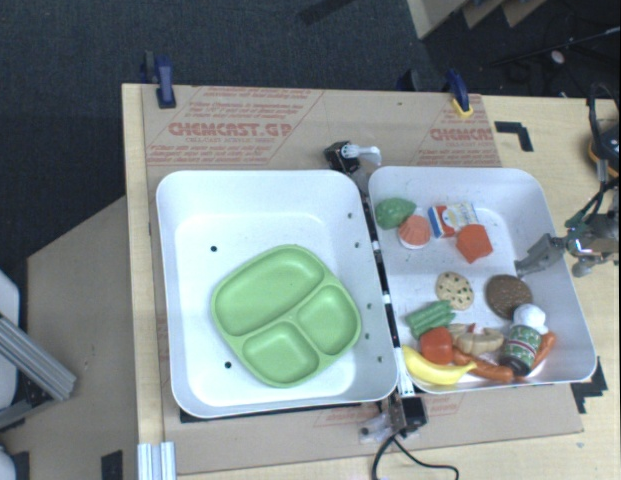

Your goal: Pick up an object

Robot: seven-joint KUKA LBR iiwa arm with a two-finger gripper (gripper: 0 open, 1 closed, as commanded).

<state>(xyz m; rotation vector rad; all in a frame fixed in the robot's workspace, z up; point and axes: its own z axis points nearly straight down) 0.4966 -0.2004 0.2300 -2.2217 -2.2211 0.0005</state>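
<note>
Two white bins are set side by side on the bench. A green divided plate [285, 315] is seen in the left bin [180, 268]. Toy food is heaped in the right bin [510, 190]: a green leaf [395, 211], an orange block [474, 242], a cookie [454, 288], a brown disc [508, 294], a tomato [437, 344], a banana [435, 370] and a small bottle [523, 340]. The gripper [542, 253] is seen at the right bin's right rim, beside the brown disc; whether it is released or clenched cannot be told.
</note>
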